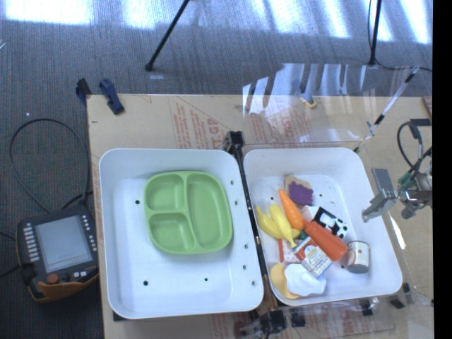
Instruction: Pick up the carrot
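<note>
The carrot (291,209) is a small orange cone lying in the right bin (353,164), its thin tip pointing to the upper left. It rests against yellow bananas (272,223) on its left. A bigger red-orange stick (325,239) lies just below and to the right of it, touching its thick end. A purple grape bunch (301,192) sits just above the carrot's tip.
The left bin (120,260) holds a green divided plate (188,211). Also in the right bin are a black-and-white tag (330,222), a small carton (314,257), a tin can (358,256) and a fried egg toy (300,281). A grey bracket with cables (385,195) stands past the right rim.
</note>
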Available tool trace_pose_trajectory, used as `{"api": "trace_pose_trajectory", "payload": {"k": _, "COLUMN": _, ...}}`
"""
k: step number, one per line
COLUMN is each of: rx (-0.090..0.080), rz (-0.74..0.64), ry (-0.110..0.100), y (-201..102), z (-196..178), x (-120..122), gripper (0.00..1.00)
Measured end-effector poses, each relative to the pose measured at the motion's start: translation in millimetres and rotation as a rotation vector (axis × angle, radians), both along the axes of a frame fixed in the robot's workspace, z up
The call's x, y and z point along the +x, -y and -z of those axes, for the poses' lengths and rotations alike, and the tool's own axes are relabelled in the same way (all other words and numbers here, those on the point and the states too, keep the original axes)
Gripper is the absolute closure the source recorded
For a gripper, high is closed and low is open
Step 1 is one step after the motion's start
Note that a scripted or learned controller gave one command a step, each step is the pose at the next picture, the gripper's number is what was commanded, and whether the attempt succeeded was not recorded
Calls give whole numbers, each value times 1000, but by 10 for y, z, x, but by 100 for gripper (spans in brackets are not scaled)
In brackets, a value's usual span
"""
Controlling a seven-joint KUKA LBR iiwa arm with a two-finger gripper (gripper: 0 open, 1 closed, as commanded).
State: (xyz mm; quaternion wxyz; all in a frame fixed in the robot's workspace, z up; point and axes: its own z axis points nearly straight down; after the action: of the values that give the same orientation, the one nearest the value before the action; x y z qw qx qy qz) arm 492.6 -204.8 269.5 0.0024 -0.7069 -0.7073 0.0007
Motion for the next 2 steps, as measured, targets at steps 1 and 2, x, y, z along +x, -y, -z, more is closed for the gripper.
{"api": "trace_pose_trajectory", "payload": {"k": 1, "rx": 5, "rz": 9, "ry": -10, "y": -690, "z": 969, "x": 339, "gripper": 0}}
{"api": "trace_pose_trajectory", "payload": {"k": 2, "rx": -10, "rz": 97, "ry": 31, "y": -814, "z": 1596, "x": 813, "gripper": 0}}
